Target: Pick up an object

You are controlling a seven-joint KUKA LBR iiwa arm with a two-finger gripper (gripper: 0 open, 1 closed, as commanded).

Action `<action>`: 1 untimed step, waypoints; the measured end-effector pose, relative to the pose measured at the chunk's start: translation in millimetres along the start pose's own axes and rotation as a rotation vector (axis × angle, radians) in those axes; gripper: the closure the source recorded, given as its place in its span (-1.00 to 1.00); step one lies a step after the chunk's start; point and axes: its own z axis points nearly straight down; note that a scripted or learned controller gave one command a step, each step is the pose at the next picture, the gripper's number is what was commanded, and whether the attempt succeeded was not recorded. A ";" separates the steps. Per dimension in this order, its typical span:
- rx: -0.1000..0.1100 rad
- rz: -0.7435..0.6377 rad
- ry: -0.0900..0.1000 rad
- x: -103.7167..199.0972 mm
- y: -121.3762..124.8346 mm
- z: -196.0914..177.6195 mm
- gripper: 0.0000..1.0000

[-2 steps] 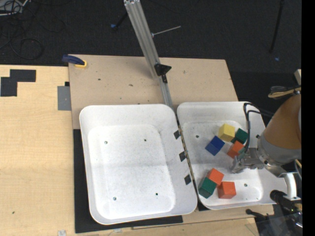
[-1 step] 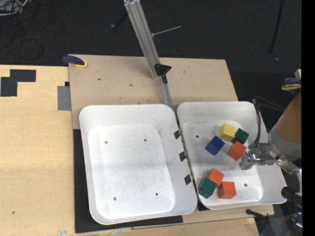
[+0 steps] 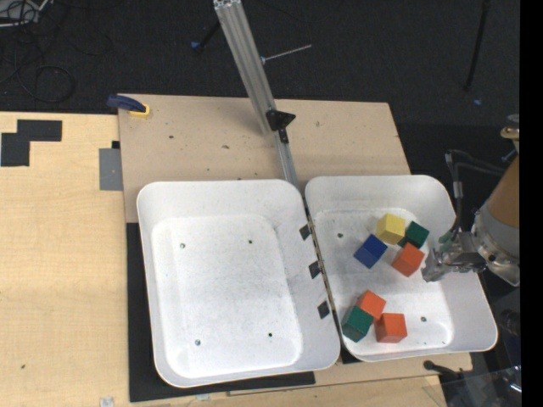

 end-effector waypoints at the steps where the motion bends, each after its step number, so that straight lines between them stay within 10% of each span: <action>1: 0.000 0.000 0.000 -5.3 -1.2 -43.2 1.00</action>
